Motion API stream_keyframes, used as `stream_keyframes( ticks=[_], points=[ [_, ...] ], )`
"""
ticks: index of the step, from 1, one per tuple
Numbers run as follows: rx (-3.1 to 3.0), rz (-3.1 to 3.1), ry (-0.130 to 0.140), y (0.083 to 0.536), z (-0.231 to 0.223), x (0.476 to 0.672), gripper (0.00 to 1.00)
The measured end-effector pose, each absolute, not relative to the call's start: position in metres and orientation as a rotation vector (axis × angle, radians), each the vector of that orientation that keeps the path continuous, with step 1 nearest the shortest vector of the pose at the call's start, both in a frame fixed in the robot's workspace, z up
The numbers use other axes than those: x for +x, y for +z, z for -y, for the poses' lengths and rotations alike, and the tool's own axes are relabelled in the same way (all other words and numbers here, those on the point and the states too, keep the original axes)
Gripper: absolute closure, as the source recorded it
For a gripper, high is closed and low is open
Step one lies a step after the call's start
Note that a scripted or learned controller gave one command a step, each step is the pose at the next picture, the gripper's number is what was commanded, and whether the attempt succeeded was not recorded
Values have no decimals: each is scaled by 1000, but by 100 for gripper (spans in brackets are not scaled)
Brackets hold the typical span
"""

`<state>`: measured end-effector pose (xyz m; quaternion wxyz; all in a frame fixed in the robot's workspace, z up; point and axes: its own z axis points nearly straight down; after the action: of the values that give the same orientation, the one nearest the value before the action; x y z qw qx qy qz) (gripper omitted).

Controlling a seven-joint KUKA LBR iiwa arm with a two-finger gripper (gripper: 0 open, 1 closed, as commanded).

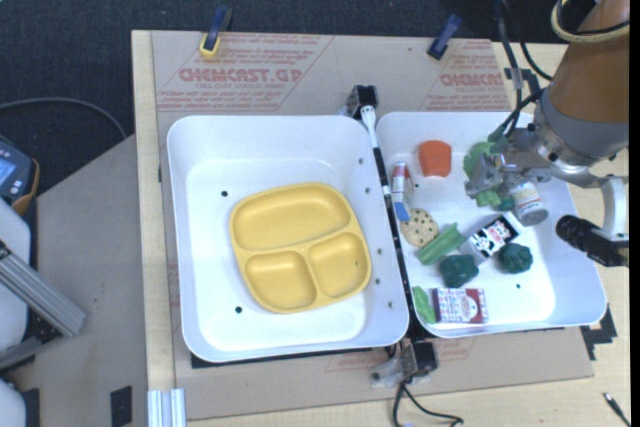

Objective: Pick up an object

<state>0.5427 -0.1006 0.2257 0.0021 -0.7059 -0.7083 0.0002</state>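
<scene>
The robot's fingers (pixel 492 177), open or closed I cannot tell, are hovering over a soft, light green toy (pixel 484 158) at the right bin's top.

- Left bin (pixel 190 215) holds a yellow three-compartment tray (pixel 298 244).
- Right bin (pixel 570 300) holds an orange cup (pixel 434 158), a cookie (pixel 420 227), green toys and a red packet (pixel 461 305).
- The gripper (pixel 492 177) hangs low over the right bin's far side.
</scene>
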Motion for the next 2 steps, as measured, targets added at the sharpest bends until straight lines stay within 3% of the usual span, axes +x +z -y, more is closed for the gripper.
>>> stream_keyframes(
  ticks=[2],
  points=[
    [-2212,2225,-1,234,6,515,100]
  ],
)
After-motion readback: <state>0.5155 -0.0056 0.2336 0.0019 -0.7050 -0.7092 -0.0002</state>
